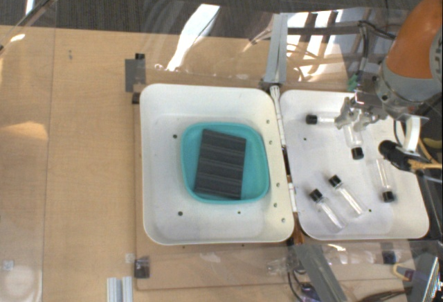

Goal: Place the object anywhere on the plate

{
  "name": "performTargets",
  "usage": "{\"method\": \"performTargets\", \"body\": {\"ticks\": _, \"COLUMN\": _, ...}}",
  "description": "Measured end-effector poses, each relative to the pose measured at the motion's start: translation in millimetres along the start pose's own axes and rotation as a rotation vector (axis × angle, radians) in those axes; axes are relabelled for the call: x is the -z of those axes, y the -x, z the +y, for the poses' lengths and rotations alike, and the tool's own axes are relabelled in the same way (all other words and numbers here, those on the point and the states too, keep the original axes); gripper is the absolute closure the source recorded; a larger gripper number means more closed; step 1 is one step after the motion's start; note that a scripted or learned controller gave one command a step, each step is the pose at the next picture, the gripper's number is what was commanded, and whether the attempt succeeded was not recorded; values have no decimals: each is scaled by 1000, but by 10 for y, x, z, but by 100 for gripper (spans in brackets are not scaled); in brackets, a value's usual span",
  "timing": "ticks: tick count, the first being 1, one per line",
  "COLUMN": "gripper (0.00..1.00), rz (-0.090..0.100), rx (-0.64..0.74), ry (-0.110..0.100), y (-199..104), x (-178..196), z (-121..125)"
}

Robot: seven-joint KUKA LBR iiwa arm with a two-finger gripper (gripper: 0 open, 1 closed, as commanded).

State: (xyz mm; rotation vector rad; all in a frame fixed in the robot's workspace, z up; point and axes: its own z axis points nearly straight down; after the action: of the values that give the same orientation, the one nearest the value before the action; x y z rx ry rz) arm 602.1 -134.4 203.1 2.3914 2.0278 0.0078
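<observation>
While the dark grey ribbed rectangular block [221, 165] already lies flat on the teal rounded-square plate [259, 179], it's unclear whether that block is the task obj or if one of the vials is meant. If the block is it, placement looks done, IMO; it sits fully inside the plate rim, roughly centred, long side running top-to-bottom. The plate sits mid left white shallow bin [163, 217].

Right white shallow bin [415, 224], just beside the left one, has several small clear vials w/ black caps: one near the plate-side top corner [316, 118], two lower down closer to the plate [324, 204] [344, 193], one far from the plate [384, 183], one short one mid-bin [356, 145].

End effector [354, 116] is over the right bin's upper part, well apart from the plate. Nothing visibly held; finger state: can't tell, metal parts blur w/ the vials and glare.

Hard to read: arm cut off at frame edge, dark thing beside the cables far from the plate unidentifiable, reflections on the counter's clear panels.
</observation>
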Motion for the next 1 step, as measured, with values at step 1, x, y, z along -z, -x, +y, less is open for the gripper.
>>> {"method": "performTargets", "body": {"ticks": 1, "gripper": 0, "rz": 0, "rx": 0, "ry": 0, "y": 0, "x": 1, "z": 0}}
